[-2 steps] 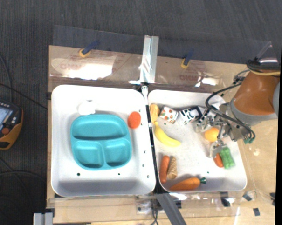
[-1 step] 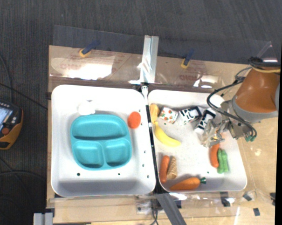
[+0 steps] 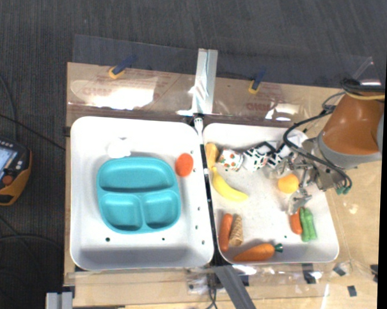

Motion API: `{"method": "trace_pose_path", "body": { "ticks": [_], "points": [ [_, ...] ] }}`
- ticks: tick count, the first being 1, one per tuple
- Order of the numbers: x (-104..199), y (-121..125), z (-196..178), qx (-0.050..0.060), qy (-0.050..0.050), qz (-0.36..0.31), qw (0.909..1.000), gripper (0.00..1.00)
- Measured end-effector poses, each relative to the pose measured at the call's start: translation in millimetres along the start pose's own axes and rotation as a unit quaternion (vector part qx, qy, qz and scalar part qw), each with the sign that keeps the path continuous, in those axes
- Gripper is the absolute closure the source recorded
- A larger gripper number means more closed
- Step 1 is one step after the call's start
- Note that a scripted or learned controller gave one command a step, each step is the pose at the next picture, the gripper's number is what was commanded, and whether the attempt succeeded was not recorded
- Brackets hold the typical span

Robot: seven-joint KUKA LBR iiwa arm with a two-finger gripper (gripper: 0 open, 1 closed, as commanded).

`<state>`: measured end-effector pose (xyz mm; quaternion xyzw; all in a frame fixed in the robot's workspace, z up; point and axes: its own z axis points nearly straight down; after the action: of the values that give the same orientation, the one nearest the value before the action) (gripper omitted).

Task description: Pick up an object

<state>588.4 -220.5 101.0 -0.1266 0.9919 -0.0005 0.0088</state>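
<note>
Teal tray (image 3: 139,193) w/ 3 compartments in left bin (image 3: 81,242). Handheld pendant (image 3: 6,168) on dark floor, far left. Clear plastic sheet (image 3: 139,84) behind bins, clipped.

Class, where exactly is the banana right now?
The banana lies in the right bin, near its left wall, below the spotted ball and above the two carrots.

Bright, even light from overhead here. Both white bins (image 3: 76,197) come close to washing out, and there's strong glare on the clear plastic sheet (image 3: 129,90) along the far edge. Shadows are soft and short under the teal tray (image 3: 139,194). The dark floor (image 3: 32,47) is dim and grainy, and the whole picture is slightly soft.
</note>
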Motion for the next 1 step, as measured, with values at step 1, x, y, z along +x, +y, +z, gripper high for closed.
{"method": "trace_pose_path", "body": {
  "ticks": [1],
  "points": [
    [56.3,13.7,9.3,0.001,0.002,0.023,0.9997,0.0]
  ]
}}
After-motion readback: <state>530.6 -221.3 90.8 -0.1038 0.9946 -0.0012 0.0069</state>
